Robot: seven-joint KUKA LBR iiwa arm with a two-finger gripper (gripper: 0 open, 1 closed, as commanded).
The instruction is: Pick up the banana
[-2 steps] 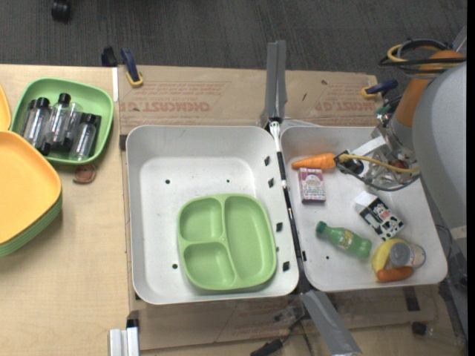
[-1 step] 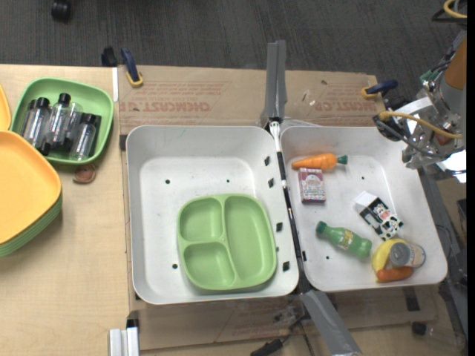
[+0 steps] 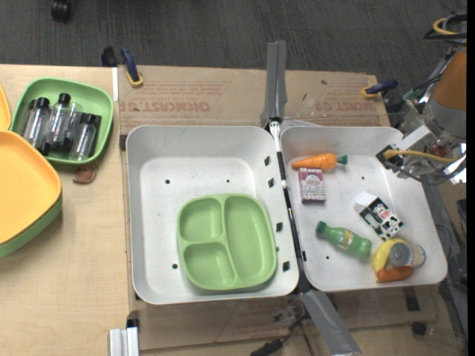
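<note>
The banana [image 3: 381, 257] is being seen curled in the near right corner of the right bin [image 3: 349, 279], and it is being pressed on by a can [image 3: 403, 254] on its right and an orange lump [image 3: 394, 274] just below it. A green bottle [image 3: 344, 239] is being shown lying just to its left, tilted, with its base near the banana. A black-and-white box [image 3: 378, 215] is being shown just above, toward the bin's right edge. A pink box [image 3: 312, 185] and a carrot [image 3: 319, 162] are being seen nearer the far left corner. The gripper [image 3: 424, 166] is being held over the bin's right edge near the far corner, well apart from the banana; whether it is released or clenched cannot be told. In the left bin [image 3: 148, 199] a green divided plate [image 3: 225, 241] is being carried. At the desk's left edge, a green tray [image 3: 100, 110] of small bottles [image 3: 59, 124] and stacked orange plates [image 3: 26, 191] are being shown.
</note>
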